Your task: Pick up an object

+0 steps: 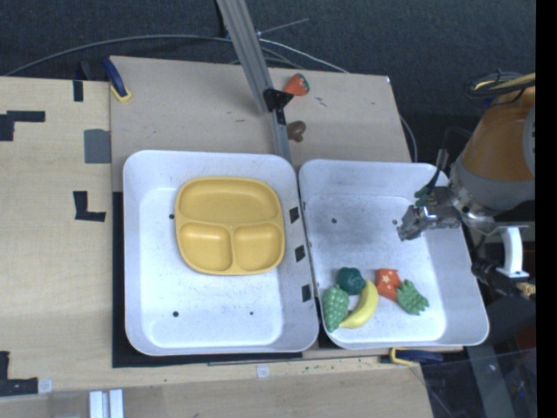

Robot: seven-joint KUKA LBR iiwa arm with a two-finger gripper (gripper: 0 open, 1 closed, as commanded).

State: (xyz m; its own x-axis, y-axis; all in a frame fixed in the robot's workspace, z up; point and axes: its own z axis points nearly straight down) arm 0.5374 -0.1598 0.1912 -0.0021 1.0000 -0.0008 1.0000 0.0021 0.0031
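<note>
The right bin [348, 190] lies open above its toys, which crowd the near wall: banana [364, 307], seemingly touching green pieces [336, 306].

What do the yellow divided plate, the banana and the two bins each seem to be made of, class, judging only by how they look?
Yellow divided plate: probably moulded plastic, matte, one even colour with soft rounded dividers.
Banana: likely toy plastic, smooth, uniformly bright yellow.
Left bin and right bin: seemingly thin formed plastic, white, with rounded rims and dark scuffs; the exact material stays open.
</note>
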